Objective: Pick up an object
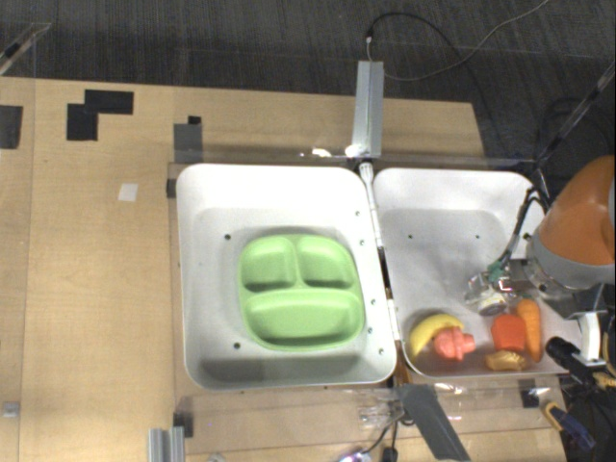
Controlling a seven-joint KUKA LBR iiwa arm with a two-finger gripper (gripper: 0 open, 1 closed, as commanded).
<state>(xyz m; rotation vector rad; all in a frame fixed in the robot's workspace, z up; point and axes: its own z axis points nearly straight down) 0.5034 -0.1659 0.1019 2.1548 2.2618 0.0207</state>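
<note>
Several toy foods lie in the front right corner of the right bin [443, 219]: a yellow banana [430, 331], a pink piece [454, 346] touching it, an orange-red block [509, 332], an orange carrot [530, 320] and a small yellow-brown piece [504, 360]. My gripper [489, 290] hangs low in this bin, just above and behind the block, to the right of the banana. The grey arm with its orange band [582, 224] reaches in from the right. Nothing visibly sits in the gripper.
The left bin [207, 258] holds a green divided plate [300, 290] in its middle. A metal post [369, 104] stands behind the seam between the bins. Cables run at the back right. The wooden bench [87, 287] spreads out to the left.
</note>
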